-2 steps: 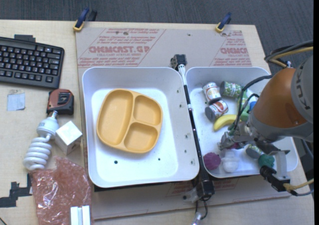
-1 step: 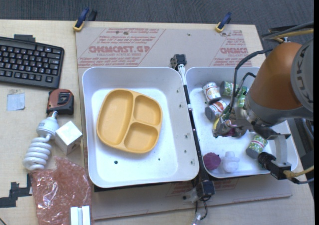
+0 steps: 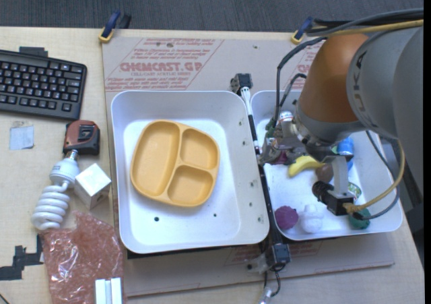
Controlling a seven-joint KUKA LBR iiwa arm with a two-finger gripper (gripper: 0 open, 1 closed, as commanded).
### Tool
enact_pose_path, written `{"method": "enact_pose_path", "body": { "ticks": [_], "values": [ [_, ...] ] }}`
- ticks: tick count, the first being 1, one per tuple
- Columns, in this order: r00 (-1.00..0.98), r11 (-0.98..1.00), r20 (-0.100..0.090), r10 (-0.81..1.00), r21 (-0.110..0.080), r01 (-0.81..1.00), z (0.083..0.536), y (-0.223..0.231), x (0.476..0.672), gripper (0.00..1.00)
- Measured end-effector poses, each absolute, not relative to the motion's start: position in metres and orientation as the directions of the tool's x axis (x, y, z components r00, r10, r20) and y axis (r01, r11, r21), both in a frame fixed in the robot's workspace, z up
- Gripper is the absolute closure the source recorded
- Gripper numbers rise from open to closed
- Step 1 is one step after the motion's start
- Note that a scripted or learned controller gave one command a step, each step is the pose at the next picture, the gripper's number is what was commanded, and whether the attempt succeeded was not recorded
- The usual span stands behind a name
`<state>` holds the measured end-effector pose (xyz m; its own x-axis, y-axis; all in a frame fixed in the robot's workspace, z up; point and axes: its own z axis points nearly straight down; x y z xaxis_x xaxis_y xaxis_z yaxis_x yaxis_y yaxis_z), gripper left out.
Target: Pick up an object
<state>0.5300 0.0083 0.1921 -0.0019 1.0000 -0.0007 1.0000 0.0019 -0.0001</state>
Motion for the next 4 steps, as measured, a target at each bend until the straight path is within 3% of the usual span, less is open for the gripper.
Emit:
{"method": "enact_pose_path", "body": {
  "ticks": [1, 2, 3, 4],
  "values": [
    [-0.003, 0.003, -0.001, 1.0, -0.001, 1.0, 0.192, 0.064, 0.568, 1.0],
    [0.001, -0.001, -0.001, 1.0, -0.001, 1.0, 0.222, 0.03, 0.503, 1.0],
    [0.0, 0.0, -0.001, 1.0, 0.001, 1.0, 0.192, -0.029, 0.548, 1.0],
    [-0.003, 0.003, -0.001, 1.0, -0.001, 1.0, 0.192, 0.017, 0.599, 1.0]
  ]
}}
